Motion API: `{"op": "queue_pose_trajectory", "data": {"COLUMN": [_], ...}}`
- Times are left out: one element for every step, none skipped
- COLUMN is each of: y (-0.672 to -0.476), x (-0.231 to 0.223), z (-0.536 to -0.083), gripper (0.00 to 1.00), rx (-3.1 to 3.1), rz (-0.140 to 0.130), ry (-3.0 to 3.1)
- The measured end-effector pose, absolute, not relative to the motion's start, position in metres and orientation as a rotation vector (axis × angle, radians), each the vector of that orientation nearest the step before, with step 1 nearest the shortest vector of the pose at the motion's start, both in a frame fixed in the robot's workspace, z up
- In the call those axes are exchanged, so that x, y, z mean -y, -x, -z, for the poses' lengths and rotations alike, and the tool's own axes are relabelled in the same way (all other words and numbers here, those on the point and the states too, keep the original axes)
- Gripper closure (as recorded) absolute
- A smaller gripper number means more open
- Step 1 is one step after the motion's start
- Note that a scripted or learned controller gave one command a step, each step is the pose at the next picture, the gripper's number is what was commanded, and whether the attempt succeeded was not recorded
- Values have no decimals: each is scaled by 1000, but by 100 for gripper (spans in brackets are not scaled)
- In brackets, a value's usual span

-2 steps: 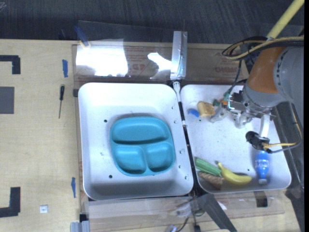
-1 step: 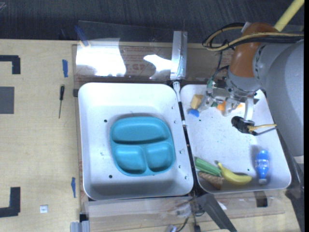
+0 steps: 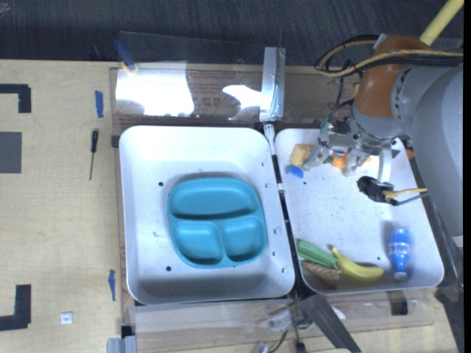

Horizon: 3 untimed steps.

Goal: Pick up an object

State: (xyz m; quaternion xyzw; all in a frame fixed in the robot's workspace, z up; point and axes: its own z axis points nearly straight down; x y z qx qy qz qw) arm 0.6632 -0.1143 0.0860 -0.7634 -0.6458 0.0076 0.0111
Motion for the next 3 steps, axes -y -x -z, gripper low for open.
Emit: {"op": "queue_pose_trajectory", "data": {"y": [-661,-648,-648], "x": [118,139,137], "z": [-93,-89,-97], "gripper": [100,100,100], "rx": [2009,1939,1944], "rz": [-42,-7,-9], "ry": [2382,2465,2458]}}
